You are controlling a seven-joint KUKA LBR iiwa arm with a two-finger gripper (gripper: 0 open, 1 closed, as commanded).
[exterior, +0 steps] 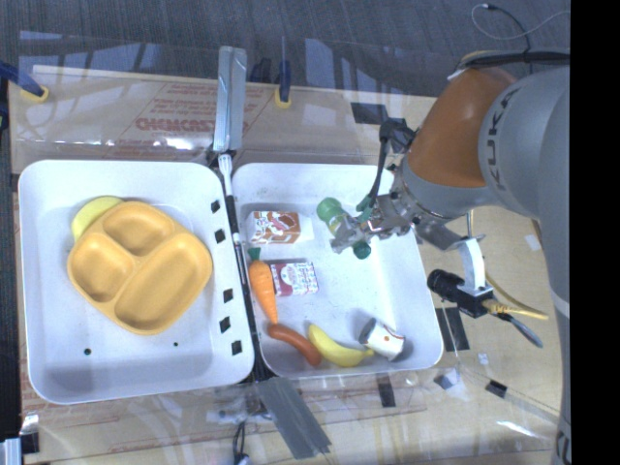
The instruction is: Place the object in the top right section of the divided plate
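Note:
The yellow divided plate [140, 264] lies in the left bin [48, 356], with two smaller sections at its upper left and one long section at its lower right. My gripper [354, 232] hangs low over the upper middle of the right bin [412, 298]. It sits right across a green object [330, 209]; a light green end shows at the gripper's upper left and a darker green end at its lower right. The object's middle is hidden by the gripper.
The right bin also holds a small carton [272, 227], a pink-and-white packet [294, 278], a carrot [263, 291], a red sausage [293, 344], a banana [336, 348] and a small white can [384, 338]. A metal divider [229, 105] runs between the bins.

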